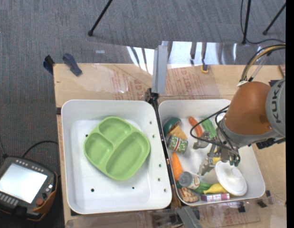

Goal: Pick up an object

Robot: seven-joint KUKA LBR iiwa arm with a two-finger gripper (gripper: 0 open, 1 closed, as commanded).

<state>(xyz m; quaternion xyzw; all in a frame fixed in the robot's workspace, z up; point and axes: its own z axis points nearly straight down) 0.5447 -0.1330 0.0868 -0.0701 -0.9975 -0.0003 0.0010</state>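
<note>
My gripper [207, 164] hangs low inside the right bin [255, 165], over its middle, with the orange wrist band above it. Just to its right lies a white lid-like dish [231, 178]. Left of it are a green-labelled can [177, 144] and an orange carrot [176, 167]. A small grey-capped jar [186, 179] sits just below and left of the gripper. At the bin's back lie a green and red round toy [171, 125], a smaller carrot [194, 126] and a green piece [209, 127]. Nothing visibly sits in the gripper.
The left bin [75, 127] holds a green divided plate [117, 147]. Along the right bin's front wall lie a yellow-green item [211, 189], a pink-labelled tube [213, 198] and a brown piece [188, 193]. A grey upright post [159, 72] stands behind the bins.
</note>
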